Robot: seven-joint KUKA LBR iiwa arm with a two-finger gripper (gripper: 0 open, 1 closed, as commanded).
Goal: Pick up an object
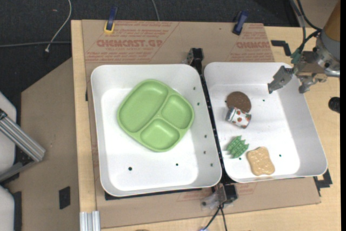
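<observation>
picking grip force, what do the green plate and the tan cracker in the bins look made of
Green plate: looks like moulded plastic, one even colour, smooth soft sheen, three pressed compartments. Tan cracker: probably toy plastic or rubber, matte, bumpy edge; too small to be sure.

Right bin's (303, 116) right half open; objects (238, 108) crowd left.

bench (81, 116): cardboard-topped | on it: left white bin (108, 165), right white bin (303, 132), touching side by side
</observation>
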